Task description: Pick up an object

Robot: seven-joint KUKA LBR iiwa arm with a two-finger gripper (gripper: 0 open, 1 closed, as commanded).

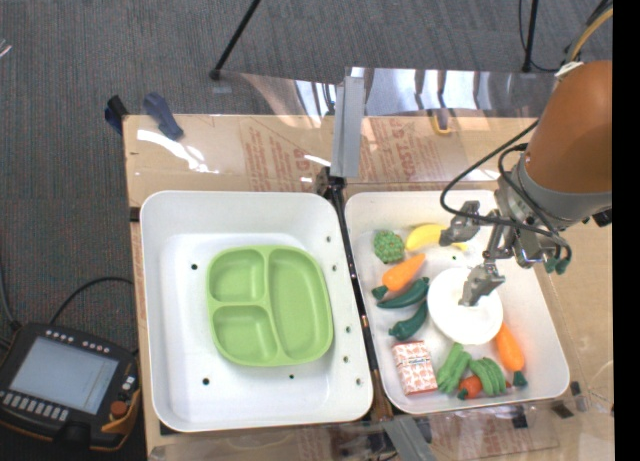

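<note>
Gripper point(478, 267) hangs over the right bin point(556, 341), above the white plate point(466, 319); can't tell if the fingers are spread or closed, and nothing visible between them. Pickable stuff is all in the right bin, crowded around the plate: broccoli point(389, 246) and banana point(428, 237) at the far left, a carrot point(403, 273) just nearer, then two dark green cucumbers point(404, 295) touching the plate's left edge. Near side: red-and-white box point(413, 367), pea pods point(452, 367) beside it, more green pods and something red further right, too jumbled to separate. Second carrot point(510, 348) lies right of the plate. Left bin point(160, 279) holds a light green three-compartment tray point(270, 305), compartments bare. A pendant point(66, 383) sits left of the bench, near corner.
</note>
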